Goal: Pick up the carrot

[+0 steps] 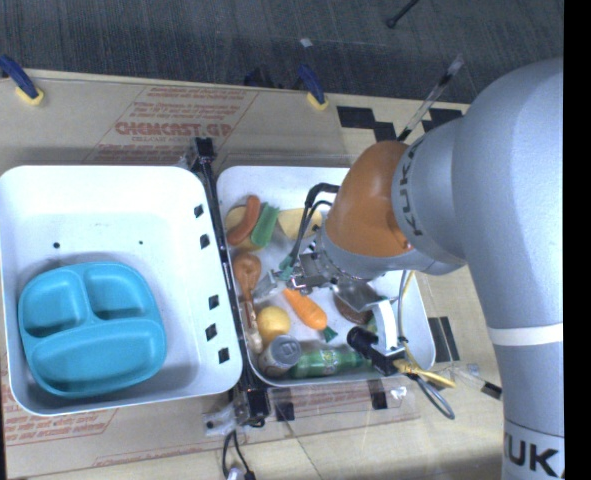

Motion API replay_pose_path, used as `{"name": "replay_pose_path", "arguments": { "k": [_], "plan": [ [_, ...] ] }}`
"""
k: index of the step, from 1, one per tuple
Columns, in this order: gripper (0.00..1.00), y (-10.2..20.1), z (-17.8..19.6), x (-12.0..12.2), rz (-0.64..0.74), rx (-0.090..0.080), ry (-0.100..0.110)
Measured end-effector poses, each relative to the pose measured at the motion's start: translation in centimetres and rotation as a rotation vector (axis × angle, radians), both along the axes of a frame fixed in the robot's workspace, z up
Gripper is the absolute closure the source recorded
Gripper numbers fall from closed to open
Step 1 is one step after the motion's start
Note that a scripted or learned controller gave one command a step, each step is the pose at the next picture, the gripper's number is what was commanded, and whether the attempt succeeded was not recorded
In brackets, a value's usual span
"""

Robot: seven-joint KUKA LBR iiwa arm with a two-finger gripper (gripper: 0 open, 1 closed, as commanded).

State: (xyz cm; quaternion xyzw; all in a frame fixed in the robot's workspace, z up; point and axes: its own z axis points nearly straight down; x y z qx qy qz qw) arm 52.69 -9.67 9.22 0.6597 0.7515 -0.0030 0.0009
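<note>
A cardboard-covered surface (175, 118) carries two shallow white bins side by side. The left bin (105, 193) holds a blue sectioned tray (92, 325) lying flat near its front corner. The right bin (415, 343) is crowded: the carrot (306, 308) lies near the middle, a yellow lemon (273, 321) just beside it, a green bottle (320, 361) along the front wall. The end effector (310, 268) hangs just above the carrot; whether it is open or closed I cannot tell

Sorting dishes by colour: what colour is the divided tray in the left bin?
Light blue; the divided plastic tray shows plainly in the camera view.
</note>
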Motion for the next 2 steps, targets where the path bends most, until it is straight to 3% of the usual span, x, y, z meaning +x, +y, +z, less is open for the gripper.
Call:
{"name": "replay_pose_path", "arguments": {
  "k": [1, 2],
  "plan": [
    [1.0, 0.1, 0.9, 0.1, 0.014, -0.001, 0.004],
    [1.0, 6.8, 10.3, 5.0, 0.148, 0.007, -0.004]
  ]
}}
